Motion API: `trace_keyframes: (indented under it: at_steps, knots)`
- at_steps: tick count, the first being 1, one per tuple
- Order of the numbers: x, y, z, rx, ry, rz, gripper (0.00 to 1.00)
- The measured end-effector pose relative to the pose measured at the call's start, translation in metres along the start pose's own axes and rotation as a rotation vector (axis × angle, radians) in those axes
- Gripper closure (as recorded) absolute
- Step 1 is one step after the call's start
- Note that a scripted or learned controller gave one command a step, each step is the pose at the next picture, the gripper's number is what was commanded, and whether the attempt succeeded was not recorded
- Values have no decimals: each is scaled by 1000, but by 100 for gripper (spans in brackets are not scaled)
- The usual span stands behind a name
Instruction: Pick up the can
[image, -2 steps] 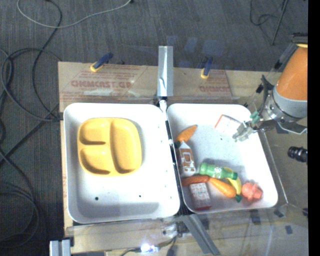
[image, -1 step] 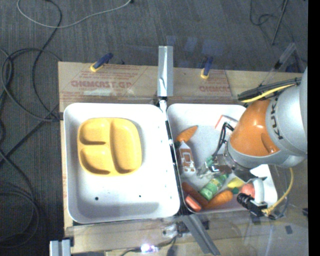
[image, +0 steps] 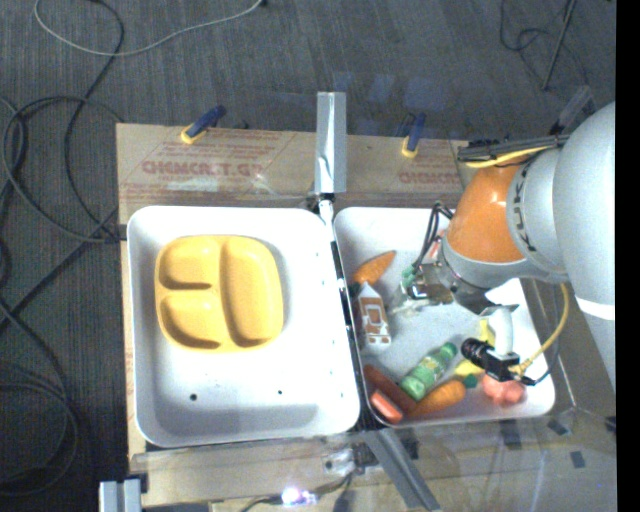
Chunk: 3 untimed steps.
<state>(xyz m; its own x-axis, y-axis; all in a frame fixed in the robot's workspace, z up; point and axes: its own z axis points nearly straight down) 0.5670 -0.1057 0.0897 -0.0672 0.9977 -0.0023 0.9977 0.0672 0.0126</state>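
A green cylinder with a pale label, which looks like the can (image: 428, 370), lies on its side in the lower middle of the right bin (image: 350, 250). My gripper (image: 413, 288) hangs over the middle of that bin, below the orange wrist band. It is above and a little left of the can, and apart from it. A small white and brown carton (image: 373, 318) lies just left of the gripper.
An orange carrot (image: 375, 266) lies at the right bin's upper left. Near its front edge are another carrot (image: 440, 398), a brown sausage (image: 385, 396) and a pink item (image: 503, 391). The left bin (image: 150, 400) holds a yellow divided tray (image: 222, 290).
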Motion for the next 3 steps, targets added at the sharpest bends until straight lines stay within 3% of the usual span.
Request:
trace_keyframes:
  at_steps: [1, 2, 3]
  knots:
    - [26, 21, -91, 19, 2, -24, 100]
    - [26, -1, -91, 18, 5, -324, 100]
    - [26, 0, -91, 18, 6, -325, 0]
